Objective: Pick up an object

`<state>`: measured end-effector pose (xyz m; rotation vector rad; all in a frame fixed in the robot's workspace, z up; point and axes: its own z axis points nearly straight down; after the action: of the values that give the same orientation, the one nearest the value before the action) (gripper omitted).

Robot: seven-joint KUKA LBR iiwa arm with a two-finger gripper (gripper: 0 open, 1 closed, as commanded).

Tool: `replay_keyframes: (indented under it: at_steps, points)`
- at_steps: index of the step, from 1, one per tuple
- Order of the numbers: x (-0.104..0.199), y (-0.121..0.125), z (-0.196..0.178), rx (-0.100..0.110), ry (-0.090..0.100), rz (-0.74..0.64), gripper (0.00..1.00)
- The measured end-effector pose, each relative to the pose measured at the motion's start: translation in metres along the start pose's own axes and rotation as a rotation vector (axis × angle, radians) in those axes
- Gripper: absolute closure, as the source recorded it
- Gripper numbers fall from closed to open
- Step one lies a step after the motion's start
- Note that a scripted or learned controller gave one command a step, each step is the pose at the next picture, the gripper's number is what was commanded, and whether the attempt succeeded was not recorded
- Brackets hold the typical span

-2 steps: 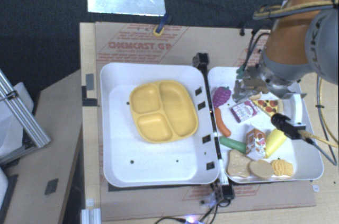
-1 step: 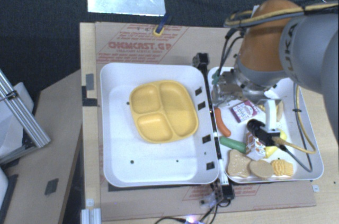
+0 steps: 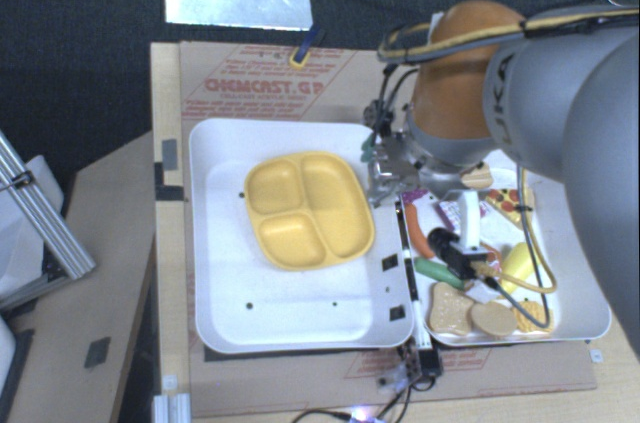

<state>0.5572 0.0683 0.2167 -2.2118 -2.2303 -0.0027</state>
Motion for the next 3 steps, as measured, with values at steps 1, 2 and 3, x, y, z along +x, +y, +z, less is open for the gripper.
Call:
replay_keyframes:
  at_steps: [1, 2, 3]
  points:
    - [0.0132, 0.0011, 0.0016, 0.0, -0.001, 0.002, 1.0]
    - [0.0134, 0.004, 0.0018, 0.0, -0.001, 0.002, 1.0]
    - [0.0163, 0.0, 0.0024, 0.001, -0.001, 0.002, 1.0]
